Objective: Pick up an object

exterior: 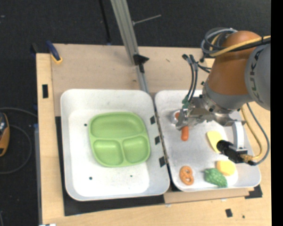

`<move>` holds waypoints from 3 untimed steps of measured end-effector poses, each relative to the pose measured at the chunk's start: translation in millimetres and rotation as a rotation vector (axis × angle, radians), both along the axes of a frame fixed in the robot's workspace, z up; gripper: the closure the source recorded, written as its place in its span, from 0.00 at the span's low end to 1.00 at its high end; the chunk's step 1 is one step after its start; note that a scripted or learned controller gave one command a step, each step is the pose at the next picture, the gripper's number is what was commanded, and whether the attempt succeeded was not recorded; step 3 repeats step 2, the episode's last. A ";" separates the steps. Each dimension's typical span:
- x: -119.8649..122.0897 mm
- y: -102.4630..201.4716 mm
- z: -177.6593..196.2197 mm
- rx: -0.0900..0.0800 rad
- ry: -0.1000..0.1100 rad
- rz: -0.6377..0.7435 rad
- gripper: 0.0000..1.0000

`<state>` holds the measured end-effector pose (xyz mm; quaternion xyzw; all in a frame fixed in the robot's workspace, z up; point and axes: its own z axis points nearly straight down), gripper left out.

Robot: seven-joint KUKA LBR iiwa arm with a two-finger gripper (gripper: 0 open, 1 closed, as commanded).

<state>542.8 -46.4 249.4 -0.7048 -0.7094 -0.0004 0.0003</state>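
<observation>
In the right bin [198, 100], my gripper [181, 120] hangs low over the near-left part of the floor. A small orange carrot-like piece [184, 134] lies just below the gripper's tip, touching it or very close to it. Further right, a yellow piece [213, 139] rests on the bin floor. Along the bin's front edge lie an orange pretzel-shaped piece [187, 174], a green broccoli-like piece [215, 177] and another yellow piece [226, 167].
The left bin [75, 126] holds a green divided plate [119, 139]. An aluminium post [127, 32] rises behind the bins. The arm's orange band [231, 60] and cables hang over the right bin's back.
</observation>
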 end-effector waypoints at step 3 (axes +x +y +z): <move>-22.1 105.1 -18.1 0.000 0.000 0.001 1.00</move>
